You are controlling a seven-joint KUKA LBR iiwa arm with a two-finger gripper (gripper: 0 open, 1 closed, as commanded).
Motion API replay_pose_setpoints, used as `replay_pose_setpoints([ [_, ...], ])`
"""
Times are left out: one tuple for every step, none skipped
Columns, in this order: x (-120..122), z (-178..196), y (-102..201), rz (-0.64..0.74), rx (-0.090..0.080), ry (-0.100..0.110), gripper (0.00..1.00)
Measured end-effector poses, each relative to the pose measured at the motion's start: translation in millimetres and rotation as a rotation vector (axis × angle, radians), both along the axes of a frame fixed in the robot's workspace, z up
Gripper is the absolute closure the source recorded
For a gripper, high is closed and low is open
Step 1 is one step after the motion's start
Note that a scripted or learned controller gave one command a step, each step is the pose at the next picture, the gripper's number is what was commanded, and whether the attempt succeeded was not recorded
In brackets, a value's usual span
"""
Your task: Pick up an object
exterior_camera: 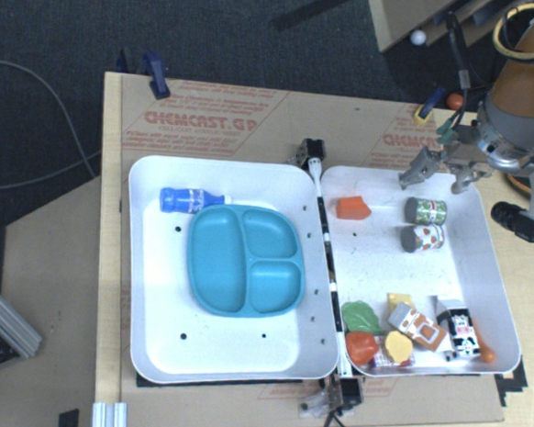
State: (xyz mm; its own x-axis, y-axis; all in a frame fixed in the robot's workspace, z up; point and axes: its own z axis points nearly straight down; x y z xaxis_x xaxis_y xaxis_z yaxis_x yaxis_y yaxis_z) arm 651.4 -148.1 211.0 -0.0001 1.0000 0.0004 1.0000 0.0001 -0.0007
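Near edge: small toys crowd the right white plastic bin's (497, 272) front corner, among them a green leafy piece (360, 315), a red round piece (361, 346), a yellow round piece (398, 347), a brown-and-white block (423, 331) and a black-and-white boxy toy (461, 332).
Left bin: the left white plastic bin (147, 272) holds a blue three-compartment plastic tray (243, 258), with a blue-and-white bottle (187, 199) lying on its side just beside the tray's far left corner.
Likely targets: a green-labelled small can (426, 211) and a red-and-white small can (422, 237) lie close together in the right bin's far half; an orange wedge-shaped block (352, 207) sits well apart to their left.
Pincer: the pincer (442, 173) hangs over the right bin's far rim with its two dark fingers (418, 170) spread apart and nothing between them.
Step in hand: approach, by my reading; nothing is lifted yet.
Doing it well: the green-labelled can is nearest, just in front of the pincer. Centre over it, set the fingers across its short width so it cannot roll, and descend straight without nudging the red-and-white can beside it.
Surface: brown printed cardboard surface (210, 121) lies under both bins.
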Motion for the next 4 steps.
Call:
replay_pose_setpoints([
  [-7.3,-64.3,-37.4,0.0,0.0,0.001,0.0],
  [-17.5,-115.9,-30.7,0.0,-0.002,-0.003,0.0],
  [-16.8,-105.5,-30.7,0.001,-0.003,-0.005,1.0],
  [4.0,-133.1,37.4,-0.006,0.0,0.051,1.0],
])
